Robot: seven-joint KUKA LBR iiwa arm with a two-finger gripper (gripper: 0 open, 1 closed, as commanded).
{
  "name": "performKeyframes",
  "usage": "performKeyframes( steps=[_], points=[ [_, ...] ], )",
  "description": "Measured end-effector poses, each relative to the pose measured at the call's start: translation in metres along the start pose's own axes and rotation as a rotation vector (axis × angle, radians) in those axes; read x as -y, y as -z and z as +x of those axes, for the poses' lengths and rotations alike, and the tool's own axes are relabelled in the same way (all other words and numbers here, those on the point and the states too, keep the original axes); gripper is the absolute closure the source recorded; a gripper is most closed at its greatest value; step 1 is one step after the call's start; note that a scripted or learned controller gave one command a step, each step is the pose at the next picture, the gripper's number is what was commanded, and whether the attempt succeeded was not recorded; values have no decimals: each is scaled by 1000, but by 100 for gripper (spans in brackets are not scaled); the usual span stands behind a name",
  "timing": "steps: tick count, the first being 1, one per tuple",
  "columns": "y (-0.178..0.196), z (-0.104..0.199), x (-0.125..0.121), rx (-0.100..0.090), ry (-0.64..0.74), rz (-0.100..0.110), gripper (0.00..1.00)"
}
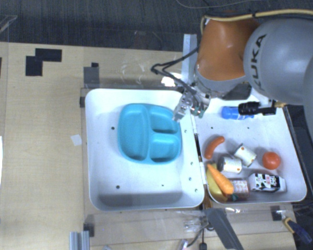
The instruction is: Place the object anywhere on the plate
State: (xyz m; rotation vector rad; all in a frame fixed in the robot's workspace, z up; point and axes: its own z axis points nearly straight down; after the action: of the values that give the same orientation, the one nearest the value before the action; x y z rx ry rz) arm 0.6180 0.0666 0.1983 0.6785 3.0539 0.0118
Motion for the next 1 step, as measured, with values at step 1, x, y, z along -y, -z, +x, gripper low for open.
performKeyframes(
  steps=[1],
  points=[
    [0,0,0,0,0,0,0]
  ],
)
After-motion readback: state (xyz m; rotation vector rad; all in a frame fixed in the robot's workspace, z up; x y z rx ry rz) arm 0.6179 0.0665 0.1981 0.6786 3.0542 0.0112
